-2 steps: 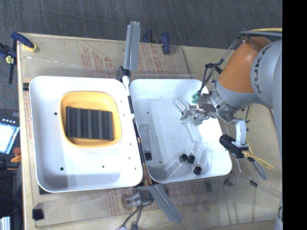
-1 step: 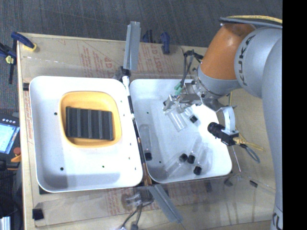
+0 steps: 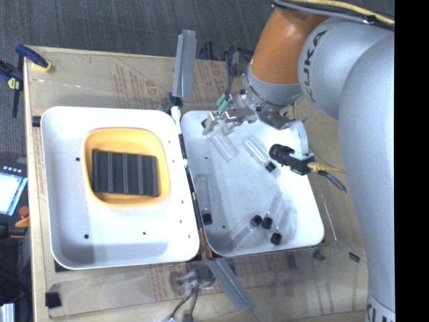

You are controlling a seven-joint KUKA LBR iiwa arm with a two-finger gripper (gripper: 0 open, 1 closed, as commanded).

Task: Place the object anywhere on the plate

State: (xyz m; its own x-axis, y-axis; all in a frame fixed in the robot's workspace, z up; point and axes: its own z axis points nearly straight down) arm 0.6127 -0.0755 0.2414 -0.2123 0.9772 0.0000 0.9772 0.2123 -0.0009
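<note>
A yellow plate (image 3: 100, 139) lies in the left white bin (image 3: 60, 233), and a dark ribbed insert (image 3: 125, 173) covers its middle. The right bin (image 3: 228, 193) holds several clear tubes with black caps: one (image 3: 257, 153) near the middle top, one (image 3: 202, 196) along the left wall, and a few (image 3: 268, 223) bunched at the front. My gripper (image 3: 220, 123) hangs low over the back left corner of the right bin, right beside another clear tube (image 3: 226, 147). I cannot make out anything held in it.
The grey arm with its orange band (image 3: 288, 42) covers the back right of the right bin. A black cable plug (image 3: 285, 157) juts over that bin. Metal brackets (image 3: 184, 62) stand between the bins at the back. Clamps sit at the bench's left edge.
</note>
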